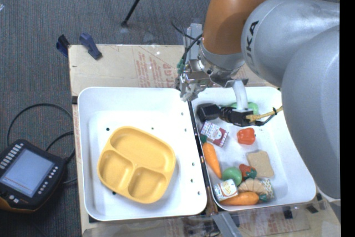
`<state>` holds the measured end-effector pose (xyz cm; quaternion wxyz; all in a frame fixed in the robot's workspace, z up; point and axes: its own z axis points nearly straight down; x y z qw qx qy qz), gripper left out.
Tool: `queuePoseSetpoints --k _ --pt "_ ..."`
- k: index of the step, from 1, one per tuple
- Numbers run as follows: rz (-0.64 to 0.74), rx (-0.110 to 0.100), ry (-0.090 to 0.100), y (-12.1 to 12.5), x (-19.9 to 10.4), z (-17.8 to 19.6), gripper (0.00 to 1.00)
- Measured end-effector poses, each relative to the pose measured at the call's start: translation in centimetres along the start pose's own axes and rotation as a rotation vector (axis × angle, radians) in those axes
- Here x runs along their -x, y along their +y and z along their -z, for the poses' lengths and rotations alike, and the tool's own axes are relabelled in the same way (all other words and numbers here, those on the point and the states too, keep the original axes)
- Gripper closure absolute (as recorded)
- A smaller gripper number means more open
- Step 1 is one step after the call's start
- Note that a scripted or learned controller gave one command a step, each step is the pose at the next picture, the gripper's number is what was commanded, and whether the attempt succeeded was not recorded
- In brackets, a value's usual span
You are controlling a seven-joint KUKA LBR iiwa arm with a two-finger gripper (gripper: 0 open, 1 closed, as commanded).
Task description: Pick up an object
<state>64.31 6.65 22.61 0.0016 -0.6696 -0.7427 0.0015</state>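
The big grey arm (294, 47) with its orange part bends down over the desk (127, 64). The desk is brown and carries two white bins side by side. One bin (91, 119) holds a yellow tray (136, 164) with three hollows, and the tray lies flat in the middle of that bin. The other bin (297, 175) holds the toy food. A screen box (25, 175) with a black cord lies on the grey floor beside the desk.

The hand (187, 91) hangs at the far end of the wall where the two bins meet. I cannot tell if it is spread or pressed together.

All the things to pick up lie in the toy bin. A long carrot (211, 159) lies next to the wall shared with the tray bin. A slice of toast (260, 164) lies flat near the middle. A red box (214, 134) sits just past the carrot's thick end, the toy nearest to the hand. An orange toy (241, 199) lies along the near edge, touching a small can (226, 190). A green toy (232, 175) sits just beside the carrot's tip. A red pepper (246, 135) stands near the red box, apart from it.
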Motion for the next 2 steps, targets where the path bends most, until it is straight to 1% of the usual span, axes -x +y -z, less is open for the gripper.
queuePoseSetpoints --k 1,2 --pt "0.095 -0.001 0.0 0.7 -7.4 -1.1 1.0" --pt "0.234 0.003 -0.002 0.5 -4.1 1.2 1.0"
